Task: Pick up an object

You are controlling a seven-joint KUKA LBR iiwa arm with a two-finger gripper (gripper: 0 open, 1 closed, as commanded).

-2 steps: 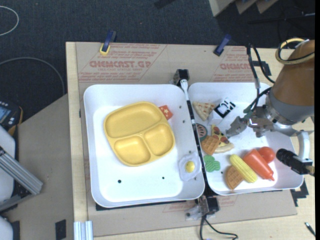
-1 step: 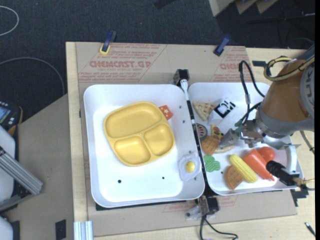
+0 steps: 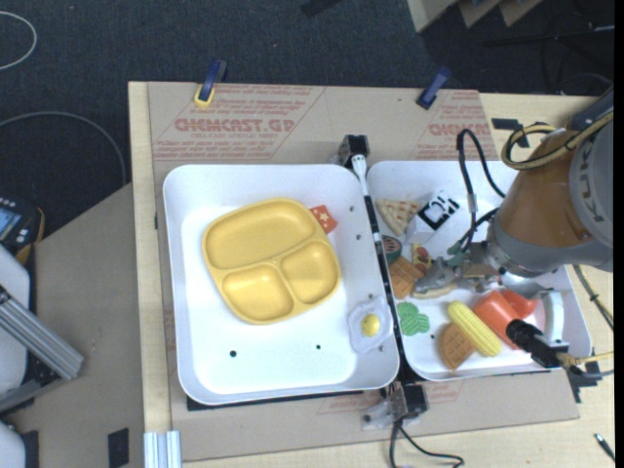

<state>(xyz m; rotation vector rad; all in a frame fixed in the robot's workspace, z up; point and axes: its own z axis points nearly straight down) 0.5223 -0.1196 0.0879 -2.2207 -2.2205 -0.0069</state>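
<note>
My gripper (image 3: pixel 454 269) is low in the right bin (image 3: pixel 577 312), down among a cluster of toy food near the bin's left side. Right under it lie brownish toy pieces (image 3: pixel 409 277). Nearby in the same bin are a yellow corn cob (image 3: pixel 475 328), an orange-red piece (image 3: pixel 507 308), a round waffle-like biscuit (image 3: pixel 452 347), a green leafy piece (image 3: pixel 412 318) and a pale wedge (image 3: pixel 398 213). I see nothing lifted off the bin floor.
The left bin (image 3: pixel 185 261) holds a yellow divided plate (image 3: pixel 270 259), a small red piece (image 3: pixel 324 219) at the plate's upper right and a toy fried egg (image 3: pixel 369 324) near the divider. A white card with black marks (image 3: pixel 439 210) lies at the back of the right bin.
</note>
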